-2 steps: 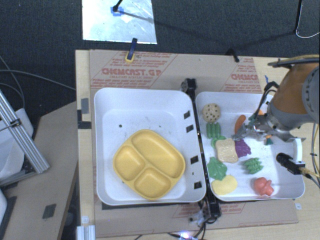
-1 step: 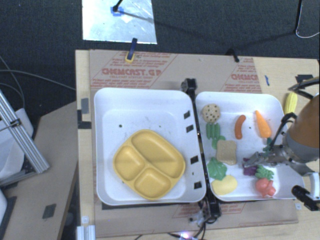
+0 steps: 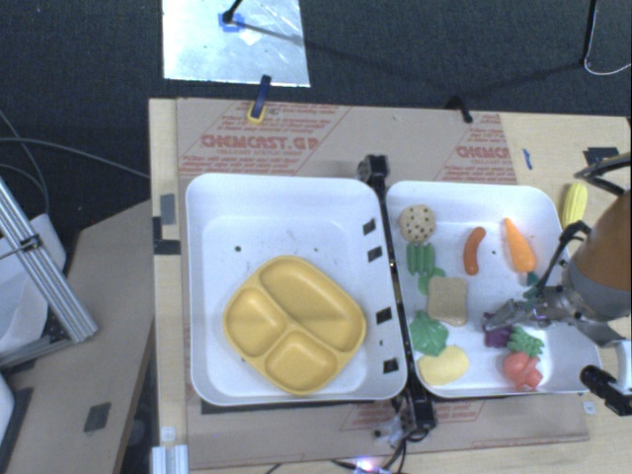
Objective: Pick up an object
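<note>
Fingers (image 3: 497,316) spread open, tips just above purple toy (image 3: 497,337), its long axis unclear, right bin (image 3: 494,197).

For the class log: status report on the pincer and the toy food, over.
Pincer low in right bin, nothing seen held. Purple toy just beside it. Toast and strawberry crowd close.

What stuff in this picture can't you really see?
- End effector, camera view: too small and dark to tell whether it holds anything.
- Purple toy, right bin: partly covered by the end effector, so its kind is unclear.
- Arm: cut off by the right edge.
- Corn: partly behind the bin's rim.
</note>
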Robot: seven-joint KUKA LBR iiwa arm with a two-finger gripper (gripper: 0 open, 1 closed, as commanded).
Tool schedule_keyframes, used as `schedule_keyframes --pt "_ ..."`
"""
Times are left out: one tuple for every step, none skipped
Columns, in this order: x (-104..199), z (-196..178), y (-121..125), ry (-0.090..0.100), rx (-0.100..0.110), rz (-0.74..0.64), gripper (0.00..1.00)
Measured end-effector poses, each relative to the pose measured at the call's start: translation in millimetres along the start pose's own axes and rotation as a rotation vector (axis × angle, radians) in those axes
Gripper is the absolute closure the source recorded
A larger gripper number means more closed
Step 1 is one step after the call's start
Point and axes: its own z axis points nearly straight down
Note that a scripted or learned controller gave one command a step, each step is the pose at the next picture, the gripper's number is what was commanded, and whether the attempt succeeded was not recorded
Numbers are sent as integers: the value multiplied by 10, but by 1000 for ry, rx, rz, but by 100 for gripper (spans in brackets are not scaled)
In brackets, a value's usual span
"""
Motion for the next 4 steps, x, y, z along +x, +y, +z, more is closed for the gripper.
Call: schedule_keyframes --pt "2 1 0 0 0 1 0" --pt "526 4 546 -2 -2 -9 0" --pt "1070 -9 816 -10 -3 -4 0" --pt "1068 -103 813 -4 -3 -3 100"
